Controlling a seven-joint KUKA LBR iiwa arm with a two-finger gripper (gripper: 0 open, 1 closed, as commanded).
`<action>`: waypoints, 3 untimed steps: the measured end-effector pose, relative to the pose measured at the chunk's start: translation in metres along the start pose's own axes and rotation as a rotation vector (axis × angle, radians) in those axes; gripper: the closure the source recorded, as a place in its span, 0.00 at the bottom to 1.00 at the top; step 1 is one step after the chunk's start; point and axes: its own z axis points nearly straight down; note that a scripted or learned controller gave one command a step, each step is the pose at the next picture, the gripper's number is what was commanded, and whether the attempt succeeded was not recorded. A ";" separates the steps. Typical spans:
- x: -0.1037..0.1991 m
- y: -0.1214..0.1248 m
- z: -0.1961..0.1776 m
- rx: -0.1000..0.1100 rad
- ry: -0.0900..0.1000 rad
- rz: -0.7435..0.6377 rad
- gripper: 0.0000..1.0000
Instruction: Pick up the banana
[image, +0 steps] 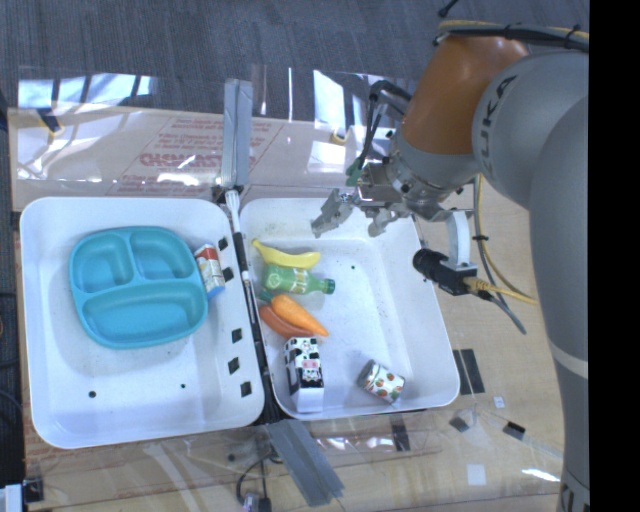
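Arm hanging over the right bin's far end, banana lying untouched below and to the left.

The gripper (352, 218) is hovering above the back part of the right bin (425, 330), its jaws standing spread apart with nothing between them. The banana (285, 257) is lying in that bin near the divider, apart from the gripper, just above a green bottle (295, 284) that is lying on its side. An orange carrot (292, 317) is resting just below the bottle, a black-and-white carton (304, 372) is sitting nearer the front wall, and a small can (381, 381) is lying near the front right corner. In the left bin (50, 380), a blue divided plate (137, 285) is sitting with a small can (209, 270) touching its right edge.
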 end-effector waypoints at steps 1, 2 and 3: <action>0.044 0.035 0.067 0.000 0.000 -0.202 0.00; 0.068 0.019 0.067 0.003 0.000 -0.071 0.00; -0.004 0.030 0.155 -0.001 0.000 -0.255 0.00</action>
